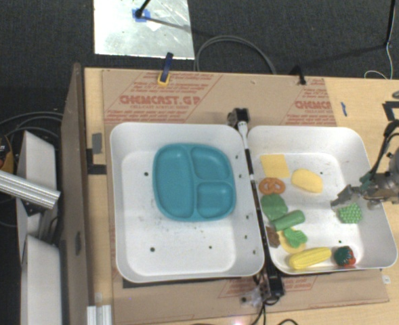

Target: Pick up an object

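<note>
The right bin [321, 141] holds several toy foods. Among them are a yellow square slice [275, 164], a yellow lump [307, 180], an orange pretzel [271, 185], green pieces [284, 219], a yellow corn cob [309, 256] and a small red piece [345, 255]. A green bumpy piece [350, 214] lies near the bin's right side. My gripper [349, 198] hangs right over that green bumpy piece, reaching in from the right edge. I cannot make out whether it touches the piece.
The left bin [138, 249] holds a teal divided plate [194, 181]. A dark divider [252, 181] runs between the two bins. Cardboard [185, 93] covers the bench behind them, and a metal rail [19, 187] lies off to the left.
</note>
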Robot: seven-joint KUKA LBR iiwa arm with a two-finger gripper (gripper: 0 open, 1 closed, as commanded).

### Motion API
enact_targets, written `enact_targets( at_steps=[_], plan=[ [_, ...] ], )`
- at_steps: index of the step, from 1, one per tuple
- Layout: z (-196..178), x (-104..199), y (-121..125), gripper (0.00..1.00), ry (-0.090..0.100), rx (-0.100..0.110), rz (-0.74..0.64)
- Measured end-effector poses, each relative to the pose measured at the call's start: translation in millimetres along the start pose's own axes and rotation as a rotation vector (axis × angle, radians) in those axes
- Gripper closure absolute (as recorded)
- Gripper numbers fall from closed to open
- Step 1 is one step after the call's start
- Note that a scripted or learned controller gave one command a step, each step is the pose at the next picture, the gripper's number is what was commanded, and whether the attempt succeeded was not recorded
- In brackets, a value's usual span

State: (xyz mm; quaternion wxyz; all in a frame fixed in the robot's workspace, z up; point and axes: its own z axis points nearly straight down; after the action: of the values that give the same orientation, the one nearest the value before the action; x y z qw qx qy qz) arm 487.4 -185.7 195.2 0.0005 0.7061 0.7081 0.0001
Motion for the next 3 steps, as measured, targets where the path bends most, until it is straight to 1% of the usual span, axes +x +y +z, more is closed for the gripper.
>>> enact_targets(
  at_steps=[1,2,3],
  plan=[
    [78.3,48.3,60.3,0.00,0.003,0.000,-0.008],
    [111.4,56.3,156.7,0.00,0.000,-0.008,-0.007],
    [109.4,65.5,182.6,0.00,0.000,-0.005,-0.005]
  ],
)
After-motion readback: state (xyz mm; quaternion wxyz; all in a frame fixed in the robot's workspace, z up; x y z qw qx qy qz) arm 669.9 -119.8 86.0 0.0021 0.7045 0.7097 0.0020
